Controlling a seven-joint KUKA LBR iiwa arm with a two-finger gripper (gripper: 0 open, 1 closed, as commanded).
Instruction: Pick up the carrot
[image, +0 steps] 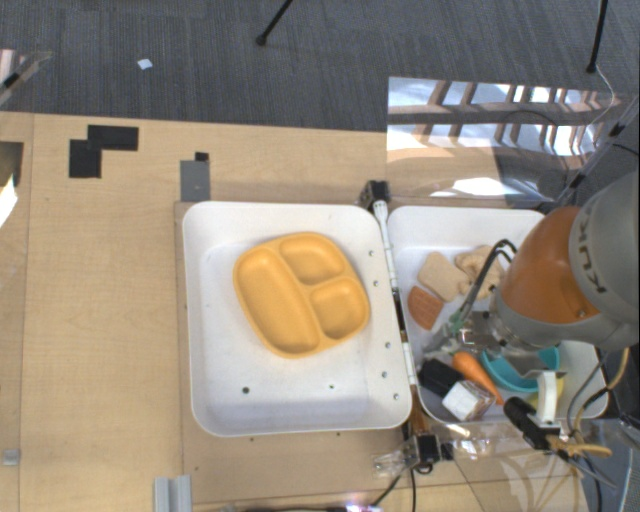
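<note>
The orange carrot (473, 368) lies in the right bin (520, 222), near its front left corner, partly under the wrist. My gripper (478, 394) is low in that bin, right over the carrot and a teal item (512, 374). Its black and white parts crowd around the carrot. The grey arm with its orange band (545, 275) covers the middle of the bin and hides what lies beneath.
The left bin (210, 300) holds a yellow divided plate (300, 292). In the right bin, tan bread-like pieces (445, 270) and a reddish-brown slice (424, 308) lie left of the arm. Cables run along the bench's front edge.
</note>
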